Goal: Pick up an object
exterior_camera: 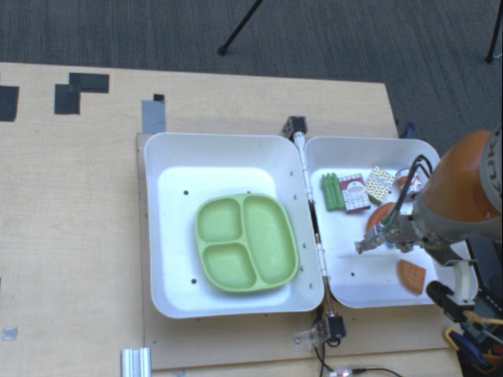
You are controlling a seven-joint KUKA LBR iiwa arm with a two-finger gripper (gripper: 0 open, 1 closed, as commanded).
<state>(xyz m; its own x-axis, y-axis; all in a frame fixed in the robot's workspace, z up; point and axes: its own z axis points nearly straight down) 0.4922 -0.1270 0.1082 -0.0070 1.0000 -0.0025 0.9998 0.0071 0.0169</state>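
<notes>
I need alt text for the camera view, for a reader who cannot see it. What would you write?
A grey and orange robot arm reaches from the right into the right white bin, its hand low among small items: green sticks, a small red packet and an orange piece. The left white bin holds a green divided plate.

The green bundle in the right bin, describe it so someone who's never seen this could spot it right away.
Find the right bin of the two white ones. Near its far left corner lies the green bundle, a few ribbed sticks side by side. It touches the reddish printed card on its right and is the only green thing in that bin.
</notes>
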